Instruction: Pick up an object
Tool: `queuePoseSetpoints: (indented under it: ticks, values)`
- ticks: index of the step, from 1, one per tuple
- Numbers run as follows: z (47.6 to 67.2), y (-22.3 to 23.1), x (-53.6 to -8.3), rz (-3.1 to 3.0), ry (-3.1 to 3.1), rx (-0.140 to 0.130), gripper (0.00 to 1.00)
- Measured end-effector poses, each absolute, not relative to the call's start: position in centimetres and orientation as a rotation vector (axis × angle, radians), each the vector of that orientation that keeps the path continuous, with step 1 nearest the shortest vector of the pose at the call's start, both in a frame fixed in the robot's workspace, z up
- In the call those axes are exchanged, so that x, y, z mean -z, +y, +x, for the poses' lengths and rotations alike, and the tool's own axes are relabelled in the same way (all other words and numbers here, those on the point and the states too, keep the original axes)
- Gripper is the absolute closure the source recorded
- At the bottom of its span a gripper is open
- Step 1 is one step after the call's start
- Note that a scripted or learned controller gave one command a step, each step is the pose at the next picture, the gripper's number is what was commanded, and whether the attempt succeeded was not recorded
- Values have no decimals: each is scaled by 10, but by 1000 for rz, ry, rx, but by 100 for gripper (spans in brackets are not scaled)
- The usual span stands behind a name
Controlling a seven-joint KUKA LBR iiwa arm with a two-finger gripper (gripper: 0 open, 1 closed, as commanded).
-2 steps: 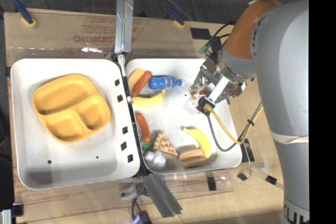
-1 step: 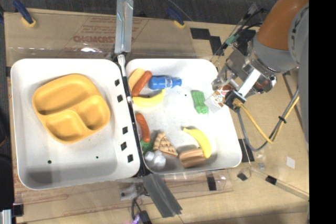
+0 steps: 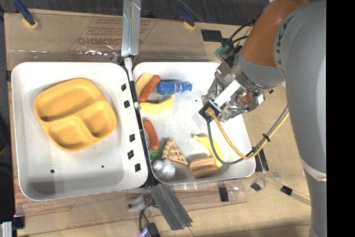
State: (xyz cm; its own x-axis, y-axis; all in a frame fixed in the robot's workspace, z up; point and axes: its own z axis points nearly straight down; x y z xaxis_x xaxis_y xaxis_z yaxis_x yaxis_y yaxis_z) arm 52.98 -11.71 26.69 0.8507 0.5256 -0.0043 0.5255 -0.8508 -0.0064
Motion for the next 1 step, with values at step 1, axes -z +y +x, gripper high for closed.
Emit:
queuePoseSetpoints:
  ticks: [1]
  values:
    - [494,-143,-345,-3089,-568,1,100]
